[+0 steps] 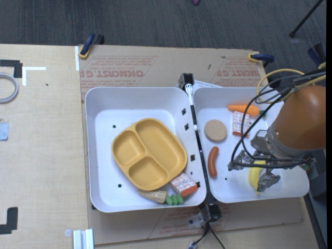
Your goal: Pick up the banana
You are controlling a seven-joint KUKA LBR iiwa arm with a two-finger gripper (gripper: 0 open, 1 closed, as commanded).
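The banana (253,178) is a yellow piece lying near the front of the right bin (223,188), mostly hidden under the arm's wrist. My gripper (260,176) hangs directly over it, with grey finger parts on either side of the yellow. The orange band of the arm (306,118) bulks above it at the right. Contact between the gripper and the banana cannot be made out.
The right bin also holds a sausage (212,161), a round cracker (216,130), a carrot (243,108) and a red-white packet (238,122). The left bin (98,139) holds a yellow divided plate (149,153) and small food items (176,190) at its front edge. Cables loop over the arm.
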